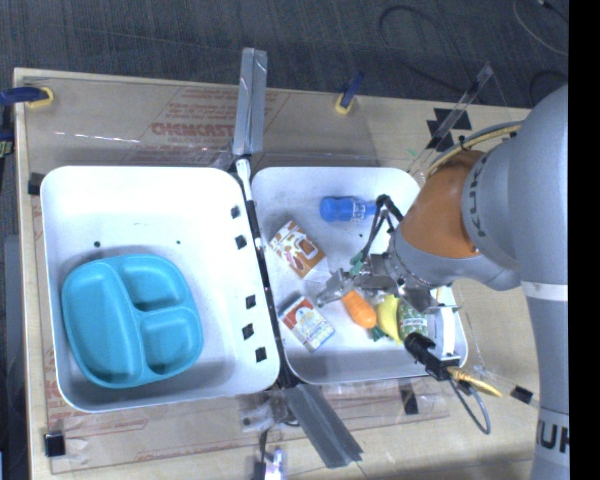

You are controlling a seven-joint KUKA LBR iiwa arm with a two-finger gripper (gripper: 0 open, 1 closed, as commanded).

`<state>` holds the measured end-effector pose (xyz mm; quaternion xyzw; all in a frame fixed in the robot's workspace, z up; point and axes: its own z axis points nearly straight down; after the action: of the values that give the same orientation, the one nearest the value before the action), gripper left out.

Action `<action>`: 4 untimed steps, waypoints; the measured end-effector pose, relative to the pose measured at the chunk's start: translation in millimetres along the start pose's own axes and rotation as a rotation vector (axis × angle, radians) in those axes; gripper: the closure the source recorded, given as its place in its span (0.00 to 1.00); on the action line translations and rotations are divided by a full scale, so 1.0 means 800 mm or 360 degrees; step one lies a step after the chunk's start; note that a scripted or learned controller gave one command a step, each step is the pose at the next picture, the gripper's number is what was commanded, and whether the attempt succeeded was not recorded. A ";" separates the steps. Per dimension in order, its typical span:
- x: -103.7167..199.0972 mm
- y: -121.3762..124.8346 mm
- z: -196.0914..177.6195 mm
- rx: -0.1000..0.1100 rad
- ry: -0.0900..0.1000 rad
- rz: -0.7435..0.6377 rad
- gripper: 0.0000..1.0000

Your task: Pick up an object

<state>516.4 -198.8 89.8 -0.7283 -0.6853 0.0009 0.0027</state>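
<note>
Gripper (352, 286) hangs low in the right bin (290, 183), just beside the orange carrot (360, 310); its opening cannot be judged here. Risk: banana (388, 318) touching the carrot may block finger entry, causing a missed grasp.

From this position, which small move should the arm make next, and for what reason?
Probably a short descent straight down. The gripper hovers in the right bin just above the orange carrot-like toy, next to the banana, and no object is between its fingers yet.
</note>
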 end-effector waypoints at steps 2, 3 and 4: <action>0.001 -0.001 -0.007 0.0012 0.0003 -0.0009 0.00; 0.001 -0.002 -0.014 0.0025 0.0006 -0.0015 1.00; 0.030 0.012 -0.026 0.0008 0.0001 -0.0375 1.00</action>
<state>527.6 -175.5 110.5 -0.6426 -0.7662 0.0021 0.0049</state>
